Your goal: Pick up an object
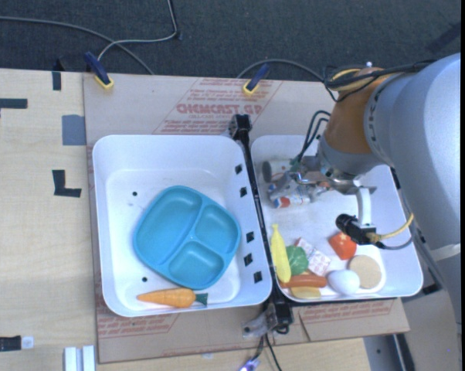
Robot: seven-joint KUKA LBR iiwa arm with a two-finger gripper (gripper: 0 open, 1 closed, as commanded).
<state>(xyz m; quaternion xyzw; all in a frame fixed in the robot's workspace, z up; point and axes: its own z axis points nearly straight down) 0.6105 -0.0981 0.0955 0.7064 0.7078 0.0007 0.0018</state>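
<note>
My gripper point(281, 184) hangs low over the back left part of the right bin point(403, 230), close to the wall between the two bins. Toy foods lie along that bin's front: a yellow banana point(280, 255), a green piece point(297, 259), a checked wafer point(317, 262), an orange sausage point(306, 282), a white egg point(341, 281), a tan round bread point(366, 271) and a red block point(343, 246). All of these lie in front of the gripper and apart from it. Nothing shows as held.
The left bin point(101, 207) holds a blue divided plate point(188, 236) and an orange carrot point(167, 298) at its front edge. The grey arm point(418, 122) with its orange band covers the right bin's back right. Cables trail over the bench behind the bins.
</note>
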